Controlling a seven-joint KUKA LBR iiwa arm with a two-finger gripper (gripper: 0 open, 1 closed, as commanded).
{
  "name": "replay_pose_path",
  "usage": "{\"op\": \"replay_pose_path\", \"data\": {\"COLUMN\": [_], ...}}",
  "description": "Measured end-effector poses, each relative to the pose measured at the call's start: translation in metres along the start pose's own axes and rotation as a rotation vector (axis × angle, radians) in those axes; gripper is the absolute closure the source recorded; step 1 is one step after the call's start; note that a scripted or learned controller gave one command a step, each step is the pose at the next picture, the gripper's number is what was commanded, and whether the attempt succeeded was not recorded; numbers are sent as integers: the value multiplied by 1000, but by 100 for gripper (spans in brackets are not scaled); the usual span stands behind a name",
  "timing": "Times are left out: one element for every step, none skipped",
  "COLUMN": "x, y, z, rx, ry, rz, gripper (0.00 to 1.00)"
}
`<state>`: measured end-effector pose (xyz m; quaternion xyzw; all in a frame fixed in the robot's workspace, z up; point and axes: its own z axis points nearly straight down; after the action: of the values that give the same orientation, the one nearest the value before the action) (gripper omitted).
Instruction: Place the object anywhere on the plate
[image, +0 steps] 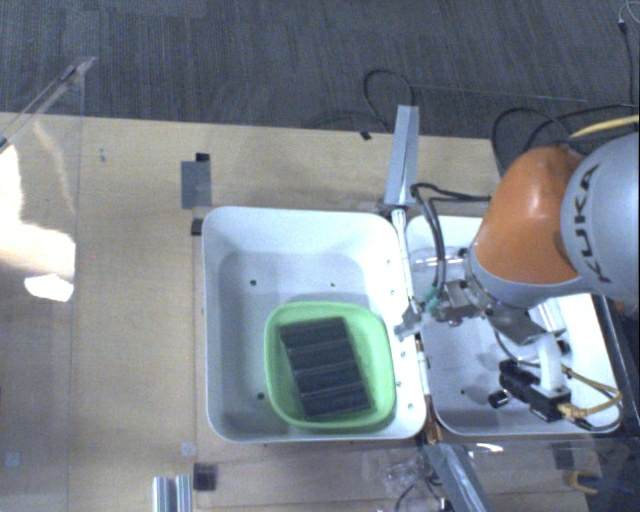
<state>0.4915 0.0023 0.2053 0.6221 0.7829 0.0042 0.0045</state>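
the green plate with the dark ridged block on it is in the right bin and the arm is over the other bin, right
Not quite. The camera view shows the green plate with the dark ridged block sitting in the left bin, not the right one. The arm is over the other bin, the right bin, as you said.

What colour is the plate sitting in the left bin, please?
Light green, with a dark ribbed block lying on it; the plate shows in the camera view.
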Motion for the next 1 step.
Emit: {"op": "replay_pose_path", "data": {"x": [0], "y": [2], "z": [-11], "rx": [-5], "ry": [-1], "rz": [-2], "gripper": [100]}}
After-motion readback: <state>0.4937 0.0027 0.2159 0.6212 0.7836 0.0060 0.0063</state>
